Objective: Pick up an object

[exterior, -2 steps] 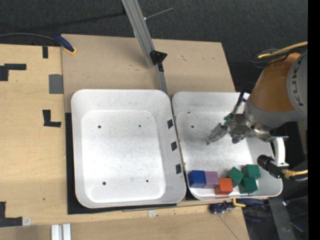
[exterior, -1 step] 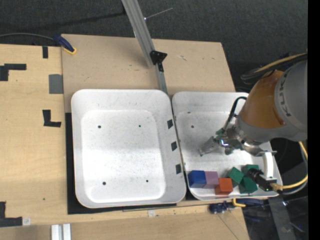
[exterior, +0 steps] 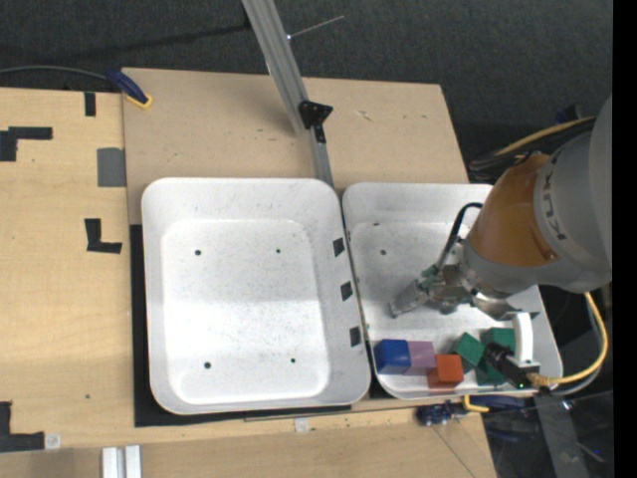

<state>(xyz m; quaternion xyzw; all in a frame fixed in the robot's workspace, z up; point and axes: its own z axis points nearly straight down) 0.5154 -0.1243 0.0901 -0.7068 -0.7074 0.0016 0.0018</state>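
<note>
- Camera view showed two shallow white bins side by side on a plywood table [exterior: 60,267], with black tape marks [exterior: 95,235] on the wood at the left of the frame.
- The left bin [exterior: 239,297] took up the middle of the frame; its speckled floor carried four small dark dots and no objects.
- Three black clips [exterior: 346,290] sat along the seam where the two bins met.
- The right bin [exterior: 398,195] held a row of small blocks along its lower edge, in the lower right of the frame.
- From left to right the row ran: a blue cube [exterior: 393,355], a lilac block [exterior: 422,355] touching it, an orange block [exterior: 448,368] just beside that, then green blocks [exterior: 469,347].
- All the blocks were plain, solid-coloured and matte.
- The arm [exterior: 557,217] came in from the right, its orange band above the wrist.
- The jaws hung over the bare middle of the right bin, above the row of blocks and apart from it; whether they were spread or pressed together could not be told.
- A metal pole [exterior: 279,48] slanted down from the top of the frame to the bins' upper edge.
</note>
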